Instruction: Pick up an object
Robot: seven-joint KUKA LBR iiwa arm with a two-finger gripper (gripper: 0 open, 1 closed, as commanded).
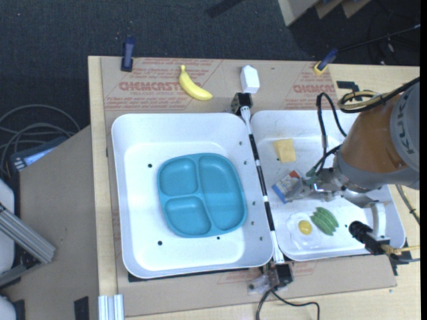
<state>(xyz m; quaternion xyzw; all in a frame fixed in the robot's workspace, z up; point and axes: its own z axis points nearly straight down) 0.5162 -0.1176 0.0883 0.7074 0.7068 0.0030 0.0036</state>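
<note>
Reaching into the right bin (393, 235) from the right, my gripper (293, 189) sits low over a small blue-and-red object (285, 187), presumably lined up to grab it, though I cannot tell whether it has closed on anything.

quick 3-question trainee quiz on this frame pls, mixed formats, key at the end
1. True or false: the blue divided plate lies in the left bin.
2. Multiple choice: the banana lies (A) in the right bin, (B) on the brown bench top behind the left bin, (C) on the plate.
3. Short answer: which two items lie at the near end of the right bin, in front of the end effector?

Key
1. True.
2. B.
3. The fried egg and the green pod, side by side.
</note>
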